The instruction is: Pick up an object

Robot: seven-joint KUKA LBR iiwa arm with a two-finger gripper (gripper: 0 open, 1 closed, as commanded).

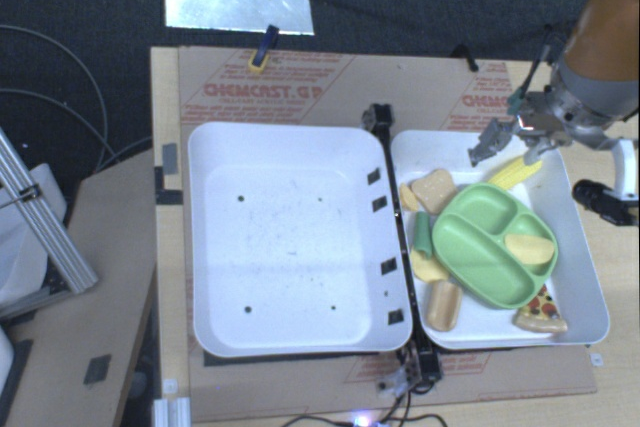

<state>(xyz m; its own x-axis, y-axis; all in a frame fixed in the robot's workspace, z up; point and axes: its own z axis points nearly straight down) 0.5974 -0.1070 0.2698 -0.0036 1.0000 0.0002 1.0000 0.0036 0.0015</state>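
The tabletop [300,80] carries two white bins. The left bin [290,235] lies at 9 o'clock of the right bin [585,300], which holds the objects. The arm [605,35] enters from 3 o'clock. A green plate [480,250] fills the bin's middle, with a pizza slice [541,310] at its 5 o'clock. The tool [512,147] hangs with fingers spread, gripping nothing. The corn [513,173] lies just below it, at its 6 o'clock.

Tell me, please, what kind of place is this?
Probably a robotics lab bench: a robot arm reaches over two white bins, toy food such as a pizza slice fills one, and cables trail nearby.
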